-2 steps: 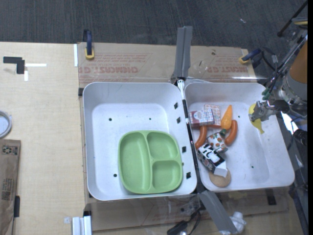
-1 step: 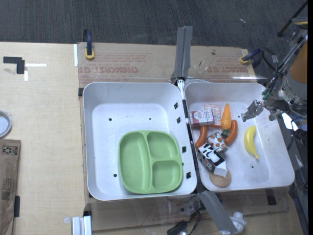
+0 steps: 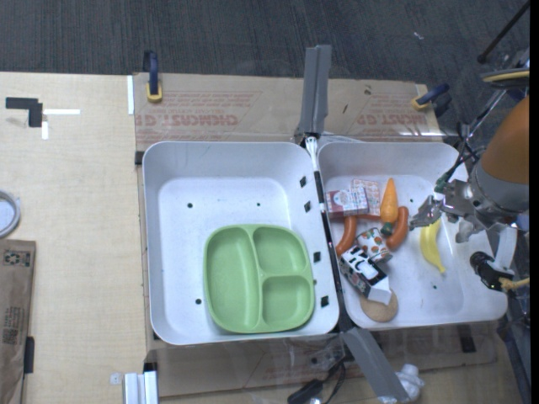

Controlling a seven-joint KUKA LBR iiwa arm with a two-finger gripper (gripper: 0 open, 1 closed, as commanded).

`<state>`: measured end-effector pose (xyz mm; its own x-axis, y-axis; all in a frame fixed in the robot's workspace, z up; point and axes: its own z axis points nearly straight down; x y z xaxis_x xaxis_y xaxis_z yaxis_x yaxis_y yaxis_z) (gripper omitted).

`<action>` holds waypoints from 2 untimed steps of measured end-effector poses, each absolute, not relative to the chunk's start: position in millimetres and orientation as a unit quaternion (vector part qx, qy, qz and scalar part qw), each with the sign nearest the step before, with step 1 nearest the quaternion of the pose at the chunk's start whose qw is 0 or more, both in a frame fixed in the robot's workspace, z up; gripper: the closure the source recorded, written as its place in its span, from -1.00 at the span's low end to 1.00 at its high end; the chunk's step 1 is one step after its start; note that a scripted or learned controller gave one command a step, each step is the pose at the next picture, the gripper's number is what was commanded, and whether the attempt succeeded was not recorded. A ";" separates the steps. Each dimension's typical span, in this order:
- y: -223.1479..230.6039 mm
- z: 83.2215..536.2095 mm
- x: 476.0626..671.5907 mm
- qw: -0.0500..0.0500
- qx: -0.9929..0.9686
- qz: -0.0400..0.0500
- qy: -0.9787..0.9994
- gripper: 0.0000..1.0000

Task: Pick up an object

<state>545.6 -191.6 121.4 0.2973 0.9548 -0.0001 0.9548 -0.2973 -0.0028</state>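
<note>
Banana (image 3: 432,245) lies lengthwise toward the bin's near wall; jaws' state unclear.

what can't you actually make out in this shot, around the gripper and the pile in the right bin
- Gripper, camera view: too small and cluttered to tell what state it is in.
- Arm: cut off by the right edge.
- Packet: print too small to read.
- Round biscuit-like piece: partly covered by the black-and-white box.
- Banana: upper end meets the gripper; contact unclear.
</note>
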 end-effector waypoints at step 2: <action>-196.1 100.9 530.2 0.001 -0.800 0.001 -0.599 1.00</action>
<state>530.2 -196.1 100.9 0.2813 0.9596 -0.0002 0.9596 -0.2813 -0.0021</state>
